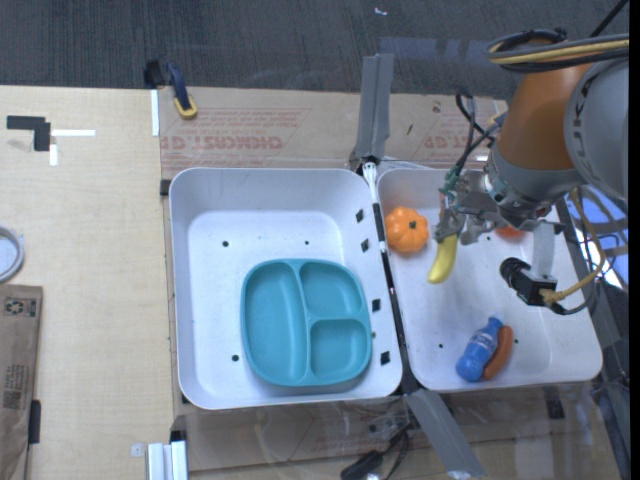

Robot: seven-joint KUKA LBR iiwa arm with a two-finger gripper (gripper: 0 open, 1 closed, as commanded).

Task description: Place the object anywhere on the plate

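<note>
Gripper (458,226) pinches banana (442,258) by its top, over right bin (560,368), beside pumpkin (406,231); plate (305,322) in left bin.

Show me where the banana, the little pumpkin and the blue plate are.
banana (441,260): camera view, middle of its yellow body.
pumpkin (406,230): camera view, centre of its orange top.
plate (270,320): camera view, floor of its long left compartment.
</note>
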